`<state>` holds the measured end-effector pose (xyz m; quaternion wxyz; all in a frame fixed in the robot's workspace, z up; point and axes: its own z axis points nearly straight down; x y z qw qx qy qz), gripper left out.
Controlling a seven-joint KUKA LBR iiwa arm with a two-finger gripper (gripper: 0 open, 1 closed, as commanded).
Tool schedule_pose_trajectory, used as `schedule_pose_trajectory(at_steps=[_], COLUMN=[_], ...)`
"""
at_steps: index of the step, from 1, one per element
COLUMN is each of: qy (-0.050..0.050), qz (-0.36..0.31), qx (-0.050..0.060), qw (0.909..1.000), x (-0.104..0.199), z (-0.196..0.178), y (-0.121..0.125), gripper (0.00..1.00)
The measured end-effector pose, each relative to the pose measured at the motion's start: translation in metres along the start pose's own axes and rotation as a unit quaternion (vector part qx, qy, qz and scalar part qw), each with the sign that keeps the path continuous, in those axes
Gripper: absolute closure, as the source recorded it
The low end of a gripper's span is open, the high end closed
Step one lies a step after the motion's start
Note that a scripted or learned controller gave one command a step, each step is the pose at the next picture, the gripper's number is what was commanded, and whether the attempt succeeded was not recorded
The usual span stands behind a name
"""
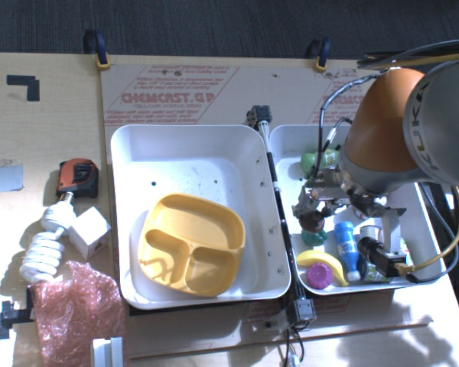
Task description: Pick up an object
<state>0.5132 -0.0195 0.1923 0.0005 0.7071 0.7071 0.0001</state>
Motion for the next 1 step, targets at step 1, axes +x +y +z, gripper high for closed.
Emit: schedule_pose_trajectory(at_steps=[1], qy=[0.000], qz=[-0.001], qx=[0.000], qw=[1.0000], x=[0.0004], z=[0.0002], y=[0.0201], gripper=[1.00])
